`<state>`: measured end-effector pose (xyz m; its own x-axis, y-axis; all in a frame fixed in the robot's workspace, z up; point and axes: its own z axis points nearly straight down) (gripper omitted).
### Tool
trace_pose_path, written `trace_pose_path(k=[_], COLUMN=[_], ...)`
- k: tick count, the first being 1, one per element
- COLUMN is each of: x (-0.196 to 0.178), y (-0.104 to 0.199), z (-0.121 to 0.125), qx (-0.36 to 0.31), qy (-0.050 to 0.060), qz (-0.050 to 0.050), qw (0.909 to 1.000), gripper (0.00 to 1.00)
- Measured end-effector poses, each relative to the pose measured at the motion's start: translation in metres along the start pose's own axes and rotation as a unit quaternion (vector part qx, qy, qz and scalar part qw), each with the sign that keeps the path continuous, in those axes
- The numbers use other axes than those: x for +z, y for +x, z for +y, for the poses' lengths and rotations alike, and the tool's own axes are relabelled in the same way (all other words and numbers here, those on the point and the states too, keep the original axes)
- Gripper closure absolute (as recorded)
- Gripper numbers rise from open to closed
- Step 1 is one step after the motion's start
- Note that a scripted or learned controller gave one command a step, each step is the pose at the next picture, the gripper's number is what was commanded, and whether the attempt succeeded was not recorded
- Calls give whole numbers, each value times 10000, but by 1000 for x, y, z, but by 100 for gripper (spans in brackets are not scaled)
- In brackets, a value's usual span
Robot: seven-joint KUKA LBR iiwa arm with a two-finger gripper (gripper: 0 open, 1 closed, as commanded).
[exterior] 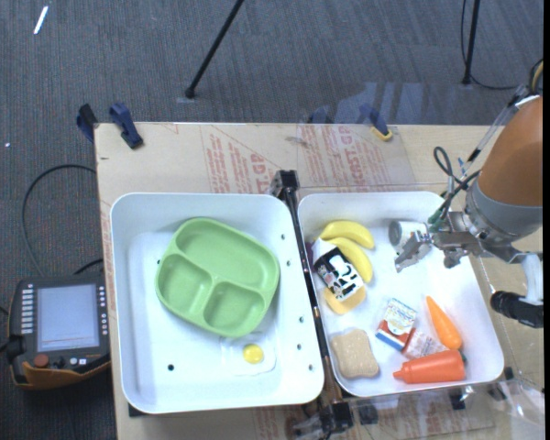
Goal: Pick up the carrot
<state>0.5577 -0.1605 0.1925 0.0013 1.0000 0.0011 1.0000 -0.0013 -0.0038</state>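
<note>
Camera view, looking down at a slant: the arm (518,168) is reaching in from the right, orange band above the grey wrist, and the claw (412,246) is hovering over the upper part of the right bin (490,324); honestly can't tell whether it's apart or together from here, and nothing is showing between its tips. The carrot (443,322) is lying below the claw and a bit to its right, near the bin's right wall, well apart from the claw; just below the carrot an orange bottle (433,368) is lying on its side. Left of the claw two bananas (351,243) are sitting beside a black-and-white pack (339,276); below the claw there's a small carton (396,323) and a bread slice (355,353). Far left of the claw, the left bin (133,337) is holding a green divided plate (218,275) and a fried egg (251,355); both bins are sitting on the bench (211,149).
</note>
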Motion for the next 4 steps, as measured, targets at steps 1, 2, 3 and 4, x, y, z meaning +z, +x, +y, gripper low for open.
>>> trace_pose_path(k=[1, 2, 3, 4], x=[99, 87, 22, 32], y=[-19, -22, 56, -30], z=[-49, -46, -15, -30], qx=[-1273, -1229, -77, -2610], qy=[-35, -97, -7, 3], qz=[22, -22, 13, 1], qw=[9918, 9924, 10000, 9653], gripper=[0, 100, 100, 100])
